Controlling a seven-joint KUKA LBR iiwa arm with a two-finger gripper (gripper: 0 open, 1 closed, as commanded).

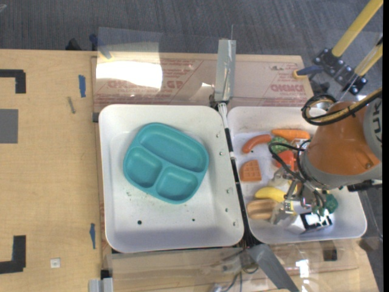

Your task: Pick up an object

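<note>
1. I see a teal divided plate [165,162] lying in the left bin [115,224], its long axis running upper left to lower right.
2. In the right bin [355,224] toy foods cluster: a waffle [250,171], a banana [269,193] lying roughly level, a bread roll [261,208].
3. My arm [340,145] leans in from the right; the gripper [290,207] sits low beside the banana.
4. Whether the claw is spread or closed, I cannot tell.
</note>
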